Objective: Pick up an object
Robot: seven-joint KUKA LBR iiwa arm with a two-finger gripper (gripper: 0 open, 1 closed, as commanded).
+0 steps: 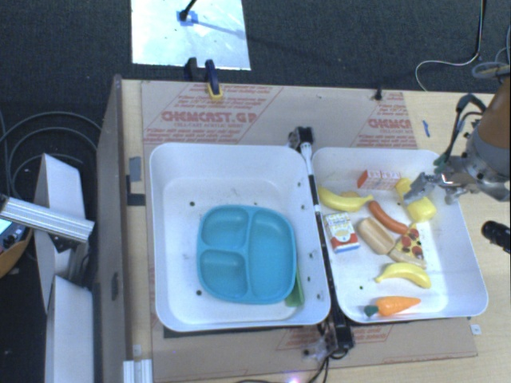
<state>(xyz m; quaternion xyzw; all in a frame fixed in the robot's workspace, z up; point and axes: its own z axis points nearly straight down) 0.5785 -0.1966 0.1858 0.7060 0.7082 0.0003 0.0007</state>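
You're seeing two bananas (345, 200), one carrot (397, 304), one blue tray (246, 254); gripper (417, 194) jaws' state: cannot tell.

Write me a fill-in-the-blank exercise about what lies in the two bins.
1. The blue divided plate lies in the ____ bin of the camera view.
2. The carrot lies nearest the right bin's ____ edge.
3. The number of bananas in the right bin is ____.
4. The gripper hovers over the ____ bin.

Missing words: left; front; two; right
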